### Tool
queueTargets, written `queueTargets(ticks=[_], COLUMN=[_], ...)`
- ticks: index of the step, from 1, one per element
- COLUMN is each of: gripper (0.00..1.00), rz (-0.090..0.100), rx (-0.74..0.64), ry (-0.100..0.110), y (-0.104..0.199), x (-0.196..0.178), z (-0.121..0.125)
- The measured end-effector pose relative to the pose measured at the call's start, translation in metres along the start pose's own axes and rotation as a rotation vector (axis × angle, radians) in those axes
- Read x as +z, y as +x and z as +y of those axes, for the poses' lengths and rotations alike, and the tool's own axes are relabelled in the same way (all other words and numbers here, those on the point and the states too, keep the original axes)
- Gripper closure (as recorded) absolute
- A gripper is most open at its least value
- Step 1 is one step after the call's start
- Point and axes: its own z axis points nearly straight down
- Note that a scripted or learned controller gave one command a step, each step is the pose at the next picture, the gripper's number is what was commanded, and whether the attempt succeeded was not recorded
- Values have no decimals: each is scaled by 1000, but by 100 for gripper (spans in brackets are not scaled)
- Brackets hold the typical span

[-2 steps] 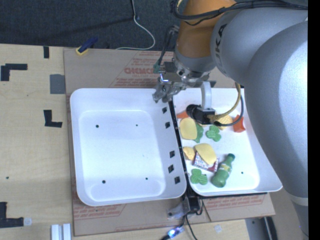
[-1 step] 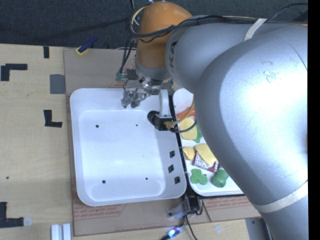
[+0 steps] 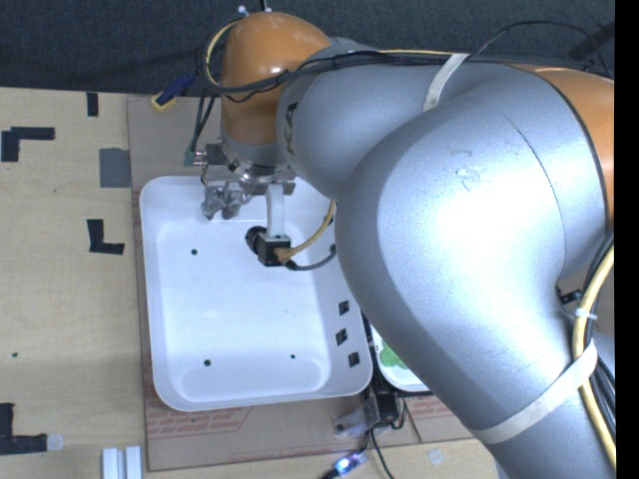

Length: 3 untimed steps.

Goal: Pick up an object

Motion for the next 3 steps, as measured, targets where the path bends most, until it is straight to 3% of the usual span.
queueTargets(ticks=[1, 2, 3], gripper=[100, 100, 100], rz=[0, 3, 5], rx=[2, 5, 2], ry=[-1, -17, -20], y=[36, 16, 35], x=[16, -119, -398], z=[9, 2, -17])
